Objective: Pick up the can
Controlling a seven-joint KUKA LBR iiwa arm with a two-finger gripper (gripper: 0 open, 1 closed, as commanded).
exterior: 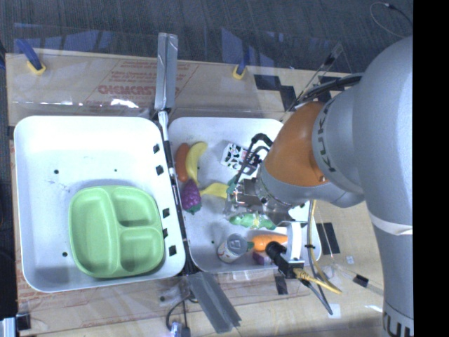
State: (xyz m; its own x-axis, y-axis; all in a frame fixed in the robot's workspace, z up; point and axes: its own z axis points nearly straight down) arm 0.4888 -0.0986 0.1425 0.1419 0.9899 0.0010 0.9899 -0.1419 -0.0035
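Gripper [242, 201] state indeterminate, apparently over green item [251, 221]; can [233, 247] just below. Crowding risks wrong pick.

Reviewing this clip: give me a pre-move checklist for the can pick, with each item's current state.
1. Can in view, in the right bin near its front edge: ok.
2. Can's top unobstructed from above: ok.
3. Gripper over the can: not ok; it sits farther back, above the green item.
4. Nothing crowding the can: not ok; the carrot lies close beside it.
5. Gripper free of any load: cannot tell.
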